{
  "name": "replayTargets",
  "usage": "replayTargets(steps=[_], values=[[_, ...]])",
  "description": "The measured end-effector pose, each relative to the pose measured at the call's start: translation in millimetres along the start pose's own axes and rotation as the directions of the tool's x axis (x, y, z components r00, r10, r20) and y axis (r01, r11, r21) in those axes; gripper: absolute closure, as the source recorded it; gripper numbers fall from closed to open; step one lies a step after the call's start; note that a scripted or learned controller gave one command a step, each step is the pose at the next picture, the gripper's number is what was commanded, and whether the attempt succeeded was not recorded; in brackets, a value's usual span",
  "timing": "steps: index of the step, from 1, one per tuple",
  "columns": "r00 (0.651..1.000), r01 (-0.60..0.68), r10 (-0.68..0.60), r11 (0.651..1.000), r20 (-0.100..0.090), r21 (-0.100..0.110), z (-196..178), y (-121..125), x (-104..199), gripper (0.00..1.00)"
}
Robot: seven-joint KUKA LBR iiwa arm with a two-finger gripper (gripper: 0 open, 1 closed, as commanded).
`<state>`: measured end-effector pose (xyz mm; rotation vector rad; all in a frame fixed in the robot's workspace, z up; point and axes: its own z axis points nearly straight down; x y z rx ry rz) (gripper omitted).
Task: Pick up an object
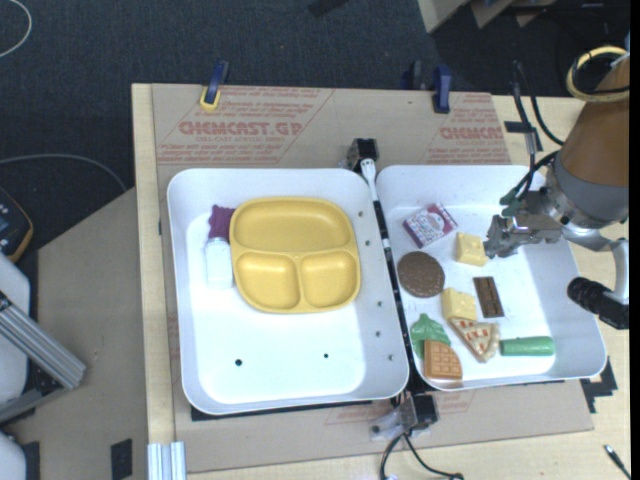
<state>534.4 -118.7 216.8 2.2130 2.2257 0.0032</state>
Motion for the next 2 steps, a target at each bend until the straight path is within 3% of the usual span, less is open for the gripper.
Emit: replayTargets(steps=[1, 2], values=[[1.0, 0.002, -0.002, 1.0, -0.002, -0.001, -4, 25, 54, 1.0], [1.0, -0.002, 0.002, 1.0, 0.0, -0.002, -18, 57, 75, 1.0]])
